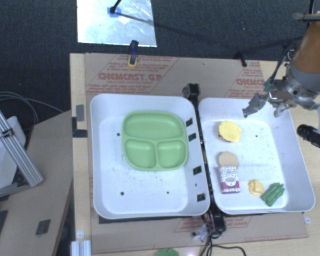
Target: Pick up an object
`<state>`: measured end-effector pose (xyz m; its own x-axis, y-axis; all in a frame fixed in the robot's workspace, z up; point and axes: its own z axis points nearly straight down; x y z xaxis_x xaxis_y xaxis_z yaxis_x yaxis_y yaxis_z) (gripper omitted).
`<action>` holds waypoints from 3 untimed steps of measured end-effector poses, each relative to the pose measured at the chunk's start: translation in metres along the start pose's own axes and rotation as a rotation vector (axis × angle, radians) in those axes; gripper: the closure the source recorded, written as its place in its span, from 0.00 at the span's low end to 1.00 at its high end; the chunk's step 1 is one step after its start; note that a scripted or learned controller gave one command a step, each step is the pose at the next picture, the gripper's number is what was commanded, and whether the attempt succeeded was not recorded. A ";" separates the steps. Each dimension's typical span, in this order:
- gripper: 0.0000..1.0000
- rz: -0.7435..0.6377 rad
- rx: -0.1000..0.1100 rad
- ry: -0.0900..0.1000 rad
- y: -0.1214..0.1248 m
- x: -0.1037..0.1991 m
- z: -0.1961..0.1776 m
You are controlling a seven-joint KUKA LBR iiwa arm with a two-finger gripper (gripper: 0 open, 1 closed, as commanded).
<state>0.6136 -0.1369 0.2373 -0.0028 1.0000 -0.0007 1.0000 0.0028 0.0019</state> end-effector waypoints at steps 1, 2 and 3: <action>0.00 -0.003 0.003 0.001 0.020 0.009 0.057; 0.00 -0.004 0.005 0.002 0.026 0.012 0.158; 1.00 -0.004 -0.003 0.001 0.028 0.011 0.141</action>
<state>0.6421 -0.1258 0.0959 -0.0068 1.0000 -0.0002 1.0000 0.0068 0.0049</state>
